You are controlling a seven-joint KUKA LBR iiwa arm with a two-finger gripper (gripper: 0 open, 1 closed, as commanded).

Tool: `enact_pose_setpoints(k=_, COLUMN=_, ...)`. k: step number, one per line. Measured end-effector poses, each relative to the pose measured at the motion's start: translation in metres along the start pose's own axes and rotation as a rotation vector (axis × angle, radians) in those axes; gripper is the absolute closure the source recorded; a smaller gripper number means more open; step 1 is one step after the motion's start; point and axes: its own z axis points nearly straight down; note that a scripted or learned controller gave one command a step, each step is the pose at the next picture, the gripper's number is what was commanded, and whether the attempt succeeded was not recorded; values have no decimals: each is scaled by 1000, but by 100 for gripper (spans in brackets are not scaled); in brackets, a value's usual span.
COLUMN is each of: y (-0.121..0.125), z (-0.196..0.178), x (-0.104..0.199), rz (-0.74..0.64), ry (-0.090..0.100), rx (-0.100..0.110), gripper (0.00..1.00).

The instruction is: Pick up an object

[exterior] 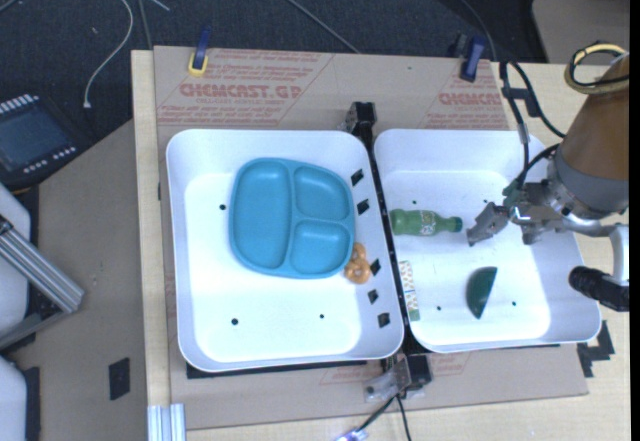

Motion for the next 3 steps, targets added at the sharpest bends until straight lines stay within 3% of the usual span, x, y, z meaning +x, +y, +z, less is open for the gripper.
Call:
enact_pose_setpoints(k=2, y=-5, z=99, x=-6, rz=0, ry=0, rx=0, gripper=0)
enact_pose_setpoints(k=3, y=-3, z=86, x=-6, rz=0, ry=-1, rx=-6, gripper=100)
